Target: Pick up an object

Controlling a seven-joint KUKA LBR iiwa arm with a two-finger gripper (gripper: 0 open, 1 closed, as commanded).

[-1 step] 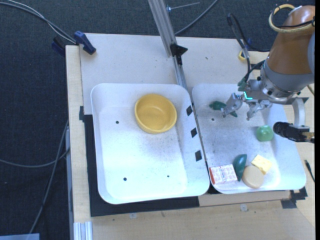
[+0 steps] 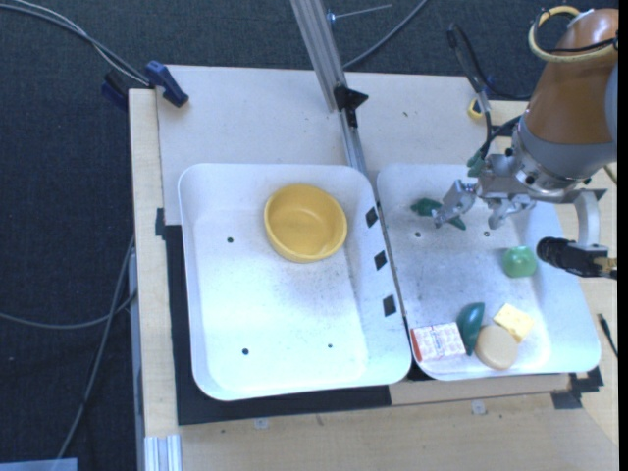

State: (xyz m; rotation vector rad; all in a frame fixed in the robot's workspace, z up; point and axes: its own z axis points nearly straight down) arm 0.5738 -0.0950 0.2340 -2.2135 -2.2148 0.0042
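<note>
My gripper hangs over the back part of the right bin, open, with nothing between its fingers. A small dark green piece lies just left of the left fingertip. A light green ball rests a little to the front right of the gripper. Along the bin's front edge sit a red and white box, a teal oval piece, a yellow block and a tan round piece.
A yellow bowl stands at the back of the left bin. A metal pole slants down to the gap between the bins. Black tabs line the divide. A blue clamp grips the bench's far left corner.
</note>
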